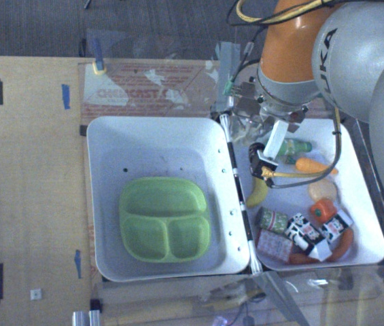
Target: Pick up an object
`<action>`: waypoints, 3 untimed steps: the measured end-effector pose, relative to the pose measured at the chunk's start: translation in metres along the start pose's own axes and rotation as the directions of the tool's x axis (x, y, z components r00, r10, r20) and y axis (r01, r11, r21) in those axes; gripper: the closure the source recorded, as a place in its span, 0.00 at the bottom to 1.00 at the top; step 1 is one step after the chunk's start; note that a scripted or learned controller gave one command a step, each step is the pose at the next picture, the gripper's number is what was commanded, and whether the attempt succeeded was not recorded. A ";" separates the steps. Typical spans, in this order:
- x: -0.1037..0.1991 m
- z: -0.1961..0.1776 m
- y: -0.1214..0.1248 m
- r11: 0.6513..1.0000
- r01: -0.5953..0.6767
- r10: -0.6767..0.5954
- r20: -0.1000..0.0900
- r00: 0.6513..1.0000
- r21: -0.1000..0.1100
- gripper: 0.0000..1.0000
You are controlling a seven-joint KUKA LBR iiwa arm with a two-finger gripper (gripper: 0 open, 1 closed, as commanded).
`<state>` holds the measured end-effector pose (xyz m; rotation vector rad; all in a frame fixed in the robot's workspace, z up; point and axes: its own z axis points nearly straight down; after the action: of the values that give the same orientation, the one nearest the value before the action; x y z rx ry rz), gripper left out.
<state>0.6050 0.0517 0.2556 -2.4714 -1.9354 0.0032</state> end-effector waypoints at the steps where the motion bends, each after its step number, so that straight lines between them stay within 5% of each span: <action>1: 0.006 0.006 0.006 0.995 -0.101 0.101 0.000 0.995 -0.003 1.00; 2: 0.022 0.000 0.006 0.963 -0.268 0.268 -0.001 0.963 -0.004 1.00; 3: 0.042 -0.001 -0.001 0.892 -0.452 0.452 -0.001 0.892 -0.003 1.00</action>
<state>0.6140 0.0923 0.2564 -2.8559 -1.3092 0.0016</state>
